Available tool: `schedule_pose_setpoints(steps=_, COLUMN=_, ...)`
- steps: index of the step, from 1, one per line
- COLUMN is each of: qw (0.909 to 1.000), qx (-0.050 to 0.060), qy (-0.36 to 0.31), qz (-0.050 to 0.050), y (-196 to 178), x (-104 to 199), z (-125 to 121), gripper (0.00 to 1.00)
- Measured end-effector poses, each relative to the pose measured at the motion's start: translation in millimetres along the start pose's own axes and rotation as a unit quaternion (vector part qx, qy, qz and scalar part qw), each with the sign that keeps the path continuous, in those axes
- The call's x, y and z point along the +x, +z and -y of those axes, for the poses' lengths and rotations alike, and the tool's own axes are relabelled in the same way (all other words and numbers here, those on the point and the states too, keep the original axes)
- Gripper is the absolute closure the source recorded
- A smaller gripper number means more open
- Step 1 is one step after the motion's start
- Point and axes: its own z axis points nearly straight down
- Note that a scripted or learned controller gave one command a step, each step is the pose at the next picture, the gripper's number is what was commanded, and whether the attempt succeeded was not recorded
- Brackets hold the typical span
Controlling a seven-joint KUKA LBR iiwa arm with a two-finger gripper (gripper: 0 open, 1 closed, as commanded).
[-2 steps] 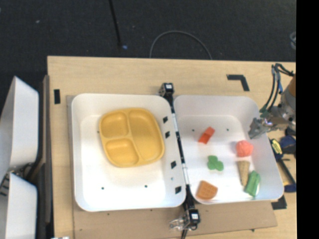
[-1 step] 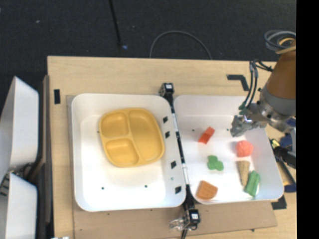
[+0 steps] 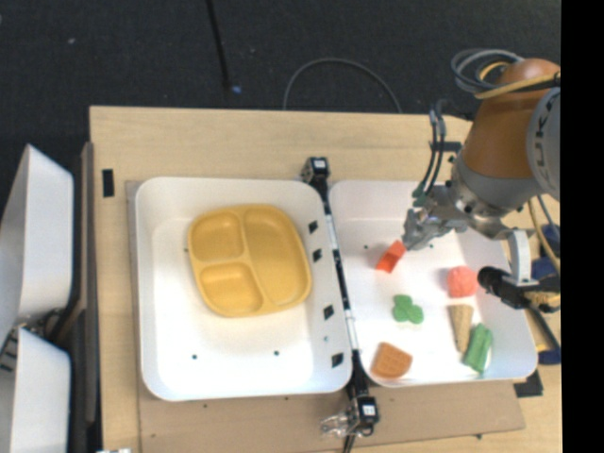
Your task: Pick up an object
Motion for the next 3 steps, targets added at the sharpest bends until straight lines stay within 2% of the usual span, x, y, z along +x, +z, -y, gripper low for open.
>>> schedule_pose_setpoints(steps=2, qw=1.0, qx=0.0, qy=0.0, qz=0.0, y=7.6, x=105.3, z=-28.1, gripper=1.0)
schedule_pose_setpoints(steps=3, qw=1.0, qx=0.0, qy=-0.001, qz=-0.001, y=-0.3, x=158.8, z=-46.2, gripper=1.0)
